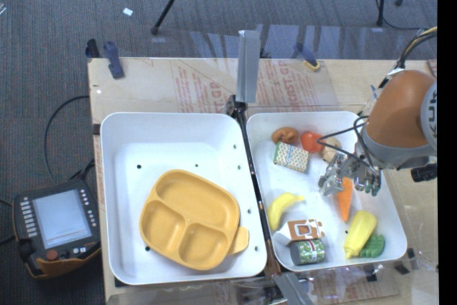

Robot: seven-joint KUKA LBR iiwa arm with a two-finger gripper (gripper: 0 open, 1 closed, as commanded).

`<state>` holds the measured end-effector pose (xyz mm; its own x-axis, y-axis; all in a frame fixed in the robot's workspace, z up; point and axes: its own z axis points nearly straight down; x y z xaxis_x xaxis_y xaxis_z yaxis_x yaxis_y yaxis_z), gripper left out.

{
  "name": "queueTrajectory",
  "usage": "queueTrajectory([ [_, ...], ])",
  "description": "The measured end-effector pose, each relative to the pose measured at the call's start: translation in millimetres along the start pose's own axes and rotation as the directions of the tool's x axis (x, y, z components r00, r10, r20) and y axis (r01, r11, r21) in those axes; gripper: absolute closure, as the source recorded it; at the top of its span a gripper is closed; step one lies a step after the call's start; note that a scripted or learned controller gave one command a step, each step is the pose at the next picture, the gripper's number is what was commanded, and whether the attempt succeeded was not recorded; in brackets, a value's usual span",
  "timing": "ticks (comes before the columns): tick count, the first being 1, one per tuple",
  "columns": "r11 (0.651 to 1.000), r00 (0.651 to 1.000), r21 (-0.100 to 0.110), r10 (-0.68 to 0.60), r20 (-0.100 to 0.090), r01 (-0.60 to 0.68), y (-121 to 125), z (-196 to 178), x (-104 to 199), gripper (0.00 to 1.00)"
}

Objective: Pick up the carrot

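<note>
Two shallow white bins side by side on my bench feed. Left bin (121,153): one yellow plastic divided tray (191,219) with three compartments, lying toward the near side. Right bin (397,225): all the small items.

The grey arm with the orange band (401,114) reaches in from the right edge. Its metal two-finger gripper (348,181) hangs over the middle of the right bin, just above the top end of the orange tapered carrot (345,202). The carrot lies flat on the bin floor, thick end toward the gripper, point toward the near rim. I cannot tell whether the jaws are spread or pressed together; the tips blur against the carrot's top, and I see nothing clearly between them.

Around the carrot: yellow banana (283,207) to its left, yellow corn cob with green leaves (360,233) just to its right. A white and brown carton (306,229) and a green can (309,251) sit at the near edge. Farther back: patterned green-white box (291,156), brown pretzel-shaped piece (285,134), red tomato (311,141).
</note>
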<state>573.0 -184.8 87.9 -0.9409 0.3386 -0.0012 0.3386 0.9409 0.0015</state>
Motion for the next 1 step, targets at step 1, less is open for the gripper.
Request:
queueTrajectory([
  [1, 0.922, 0.922, -0.001, 0.386, 0.001, -0.386, 63.4, -61.1, 14.1, 1.00],
])
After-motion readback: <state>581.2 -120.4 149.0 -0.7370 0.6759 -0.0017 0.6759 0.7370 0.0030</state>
